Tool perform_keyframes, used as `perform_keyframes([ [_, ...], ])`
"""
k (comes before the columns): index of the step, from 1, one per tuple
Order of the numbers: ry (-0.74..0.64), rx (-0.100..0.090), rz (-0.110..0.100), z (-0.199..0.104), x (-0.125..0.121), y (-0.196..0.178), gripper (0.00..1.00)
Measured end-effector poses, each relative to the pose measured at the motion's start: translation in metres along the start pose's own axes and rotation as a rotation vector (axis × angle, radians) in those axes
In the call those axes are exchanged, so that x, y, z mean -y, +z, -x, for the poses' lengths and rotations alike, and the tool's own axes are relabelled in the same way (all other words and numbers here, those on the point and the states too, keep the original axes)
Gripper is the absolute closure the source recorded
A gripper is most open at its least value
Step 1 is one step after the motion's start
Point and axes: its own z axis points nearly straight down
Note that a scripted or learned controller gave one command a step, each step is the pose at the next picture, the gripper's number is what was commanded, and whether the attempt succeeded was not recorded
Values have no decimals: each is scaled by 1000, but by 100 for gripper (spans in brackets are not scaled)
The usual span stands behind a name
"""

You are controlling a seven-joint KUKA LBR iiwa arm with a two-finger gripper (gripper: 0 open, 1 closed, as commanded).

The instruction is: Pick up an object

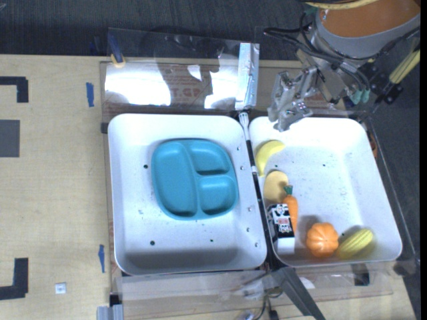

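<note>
The arm [363, 12] enters from the upper right, its orange band uppermost and the grey wrist below it, cables looping around the joint; it slants down and to the left, ending in the gripper [285, 115], which hangs over the far left corner of the right bin [347, 159]; whether that gripper is wide, narrow or closed cannot be told, as the metal parts blur together against the bin's rim; nothing is seen held in it.

Just below the gripper lies a yellow banana-like fruit [268, 153], close to the bin's left wall; further below that sits a pale yellow rounded fruit [274, 185], and touching it, a small carrot [290, 207] with a green top; beneath those stands a black-and-white carton [281, 223] against the same wall; well below and slightly right of the gripper rest an orange pumpkin-like toy [321, 238] and, just beside it, a yellow-green fruit [355, 242] near the bin's near edge.

To the gripper's lower left, in the left bin [127, 179], lies a blue divided plate [195, 178], well apart from the fingers.
</note>
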Motion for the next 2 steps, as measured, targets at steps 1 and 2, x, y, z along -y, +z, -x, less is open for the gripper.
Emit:
perform_keyframes([
  [1,-105,-3,2,41,1,13,100],
  [2,-80,-3,2,-27,-67,-14,100],
])
